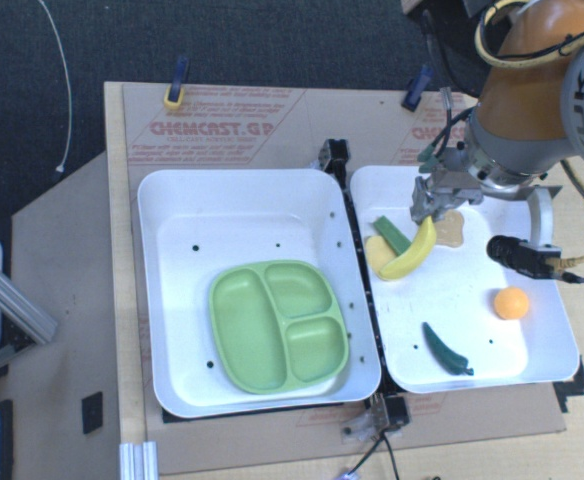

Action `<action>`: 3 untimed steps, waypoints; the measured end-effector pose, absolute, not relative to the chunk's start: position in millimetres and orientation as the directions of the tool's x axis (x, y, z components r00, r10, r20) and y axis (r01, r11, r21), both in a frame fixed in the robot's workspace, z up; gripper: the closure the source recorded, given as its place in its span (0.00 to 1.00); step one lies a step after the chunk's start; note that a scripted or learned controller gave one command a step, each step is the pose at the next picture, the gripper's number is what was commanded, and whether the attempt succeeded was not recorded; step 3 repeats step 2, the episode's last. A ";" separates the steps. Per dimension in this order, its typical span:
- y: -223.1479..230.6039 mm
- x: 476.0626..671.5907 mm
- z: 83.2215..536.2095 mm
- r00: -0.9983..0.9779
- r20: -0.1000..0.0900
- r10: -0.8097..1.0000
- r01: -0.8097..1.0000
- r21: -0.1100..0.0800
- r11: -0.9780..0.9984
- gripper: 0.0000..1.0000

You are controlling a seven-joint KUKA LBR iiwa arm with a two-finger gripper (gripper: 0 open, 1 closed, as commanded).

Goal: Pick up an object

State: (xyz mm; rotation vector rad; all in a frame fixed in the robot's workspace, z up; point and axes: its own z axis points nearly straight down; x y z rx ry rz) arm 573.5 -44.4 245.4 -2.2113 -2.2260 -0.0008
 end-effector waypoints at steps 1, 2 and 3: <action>5.2 581.2 242.0 -0.005 0.001 1.000 1.000 0.000 0.005 1.00; 56.1 575.3 221.5 -0.005 0.001 1.000 1.000 -0.005 0.005 1.00; 56.1 575.3 221.5 -0.005 0.001 1.000 1.000 -0.005 0.005 1.00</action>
